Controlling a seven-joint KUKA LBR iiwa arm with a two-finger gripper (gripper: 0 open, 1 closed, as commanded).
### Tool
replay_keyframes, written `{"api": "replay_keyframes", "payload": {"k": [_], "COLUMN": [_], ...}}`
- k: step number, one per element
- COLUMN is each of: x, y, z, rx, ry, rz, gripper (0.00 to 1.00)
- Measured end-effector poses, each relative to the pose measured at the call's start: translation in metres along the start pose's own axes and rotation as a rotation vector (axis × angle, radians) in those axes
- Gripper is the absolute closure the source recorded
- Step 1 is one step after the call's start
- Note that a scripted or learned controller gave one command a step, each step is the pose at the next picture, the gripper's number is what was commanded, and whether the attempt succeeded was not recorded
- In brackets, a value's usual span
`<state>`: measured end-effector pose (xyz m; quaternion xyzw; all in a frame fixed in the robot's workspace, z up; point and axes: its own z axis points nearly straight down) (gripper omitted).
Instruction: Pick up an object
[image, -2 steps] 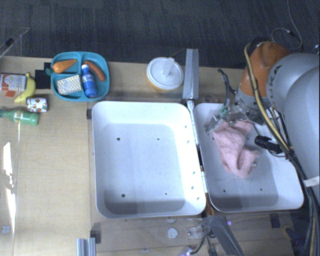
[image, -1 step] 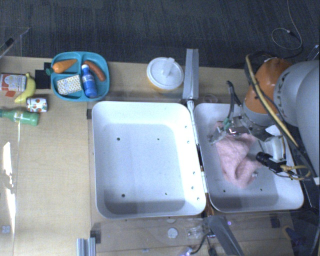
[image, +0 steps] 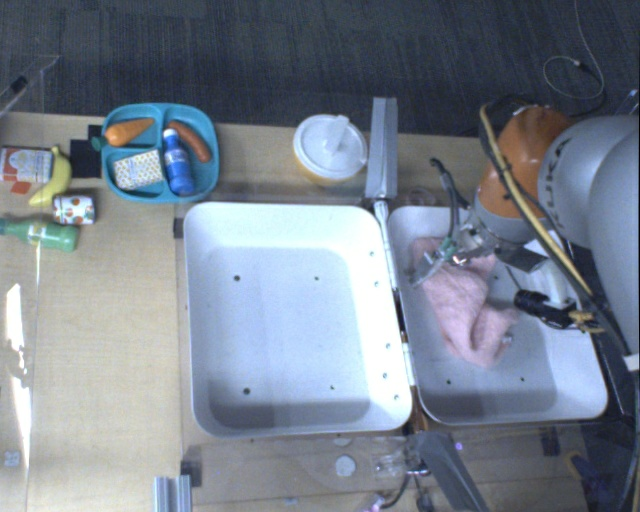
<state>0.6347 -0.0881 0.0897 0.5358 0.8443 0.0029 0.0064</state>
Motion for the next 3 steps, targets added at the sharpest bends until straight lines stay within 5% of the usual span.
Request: {"api": "replay_keyframes", "payload": {"k": [1, 2, 3], "x": [-0.015, -0.018, 0.004], "y": [0.029, 0.032, 0.043], "z": [0.001, -0.012, -0.096], "rx": [0.023, 0.008, 0.006], "ry": [0.014, -0.003, 0.004], "rz": [0.049, 0.045, -0.061], "gripper": [0.0, 1.0, 1.0]}}
